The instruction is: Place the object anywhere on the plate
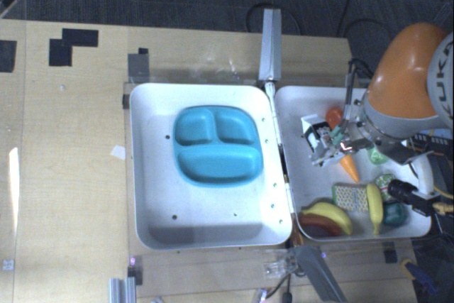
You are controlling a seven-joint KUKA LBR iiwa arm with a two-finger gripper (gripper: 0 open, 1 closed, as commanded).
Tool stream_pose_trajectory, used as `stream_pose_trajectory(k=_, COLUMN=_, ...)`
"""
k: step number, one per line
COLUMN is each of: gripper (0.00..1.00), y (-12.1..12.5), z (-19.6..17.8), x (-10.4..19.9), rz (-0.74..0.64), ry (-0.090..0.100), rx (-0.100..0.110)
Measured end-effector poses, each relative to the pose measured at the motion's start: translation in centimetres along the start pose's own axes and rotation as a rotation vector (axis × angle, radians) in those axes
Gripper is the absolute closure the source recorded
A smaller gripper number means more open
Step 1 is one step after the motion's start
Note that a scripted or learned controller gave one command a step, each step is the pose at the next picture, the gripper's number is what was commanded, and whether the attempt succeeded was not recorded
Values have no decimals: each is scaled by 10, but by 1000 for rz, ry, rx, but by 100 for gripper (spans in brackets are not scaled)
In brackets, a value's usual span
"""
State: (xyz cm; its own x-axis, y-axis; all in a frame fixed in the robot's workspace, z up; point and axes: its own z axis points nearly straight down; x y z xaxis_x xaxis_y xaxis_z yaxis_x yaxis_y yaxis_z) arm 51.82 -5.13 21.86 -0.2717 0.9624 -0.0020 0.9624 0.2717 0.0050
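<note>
1. Camera view: the blue plate [216, 145] sits in the left bin [152, 174] with nothing on it, so nothing's placed yet.
2. The tool [328, 149] is down in the right bin [298, 117] by an orange carrot [349, 167]; can't tell its state.
3. Bananas [330, 213] and other toys lie near the front.

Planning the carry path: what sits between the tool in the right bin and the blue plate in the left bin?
In the camera view, between the tool and the blue plate lie bare white bin floor and the two bins' meeting rims.
</note>
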Motion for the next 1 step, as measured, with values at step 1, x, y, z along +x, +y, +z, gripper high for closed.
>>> stream_pose_trajectory(k=1, gripper=100, y=82, z=12, x=44, rz=-233, ry=1, rx=0)
